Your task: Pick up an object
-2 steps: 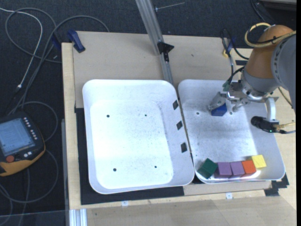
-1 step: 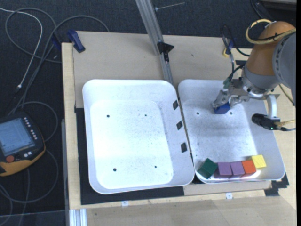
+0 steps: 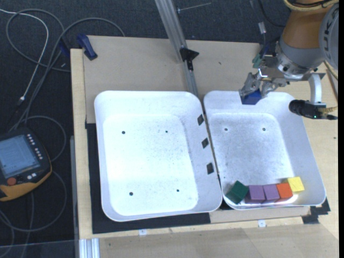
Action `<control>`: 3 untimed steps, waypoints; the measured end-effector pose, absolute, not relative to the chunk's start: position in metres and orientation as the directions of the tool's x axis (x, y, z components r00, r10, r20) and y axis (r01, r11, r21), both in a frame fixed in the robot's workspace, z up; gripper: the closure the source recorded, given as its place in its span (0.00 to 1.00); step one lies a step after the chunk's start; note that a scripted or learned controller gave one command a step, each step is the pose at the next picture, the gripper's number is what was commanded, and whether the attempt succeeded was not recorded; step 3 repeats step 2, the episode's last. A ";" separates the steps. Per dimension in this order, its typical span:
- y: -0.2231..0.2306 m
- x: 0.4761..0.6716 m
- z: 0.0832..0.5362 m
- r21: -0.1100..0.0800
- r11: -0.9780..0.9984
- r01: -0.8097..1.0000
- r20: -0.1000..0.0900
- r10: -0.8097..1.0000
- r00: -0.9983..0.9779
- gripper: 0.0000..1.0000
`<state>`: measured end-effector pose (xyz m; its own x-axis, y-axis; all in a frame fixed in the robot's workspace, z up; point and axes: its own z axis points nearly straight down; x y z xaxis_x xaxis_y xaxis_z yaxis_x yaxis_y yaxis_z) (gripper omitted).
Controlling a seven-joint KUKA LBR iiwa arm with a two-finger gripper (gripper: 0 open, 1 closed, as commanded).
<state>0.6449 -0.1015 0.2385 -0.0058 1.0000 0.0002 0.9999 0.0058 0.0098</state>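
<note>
Nearest to us, along the near edge of the right bin (image 3: 301, 144), we find a row of small blocks pushed tight against the rim: a green block (image 3: 236, 191) at the left end, turned a little askew, then a purple block (image 3: 256, 193), a second purple block (image 3: 270, 192), an orange block (image 3: 284, 190) and a yellow block (image 3: 296, 185) at the right end. We judge they sit there because the bin floor curves up at its edge, so loose pieces gather in that low seam; each touches its neighbour, which we think would make a clean pinch on any one of them awkward.

The left bin (image 3: 107, 117) lies just beside the right one, their inner rims meeting along the middle of the bench (image 3: 134, 58). Its speckled floor shows a few dark dots.

Farther back, above the far edge of the right bin, we see the gripper (image 3: 252, 93) at the end of the grey arm (image 3: 306, 31). A blue block (image 3: 250, 97) sits between its fingers, pinched and lifted clear of the bin floor, near the far left corner of that bin. We take this to be the object picked, so the task looks largely met at this moment; what remains, in our judgement, is only to keep the hold secure, since the block hangs low in the fingers and could slip.

Beyond the bins an aluminium rail (image 3: 172, 31) runs up across the bench's far edge.
</note>
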 end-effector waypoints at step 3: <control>0.042 0.623 0.253 0.002 0.009 1.000 0.003 1.000 -0.009 1.00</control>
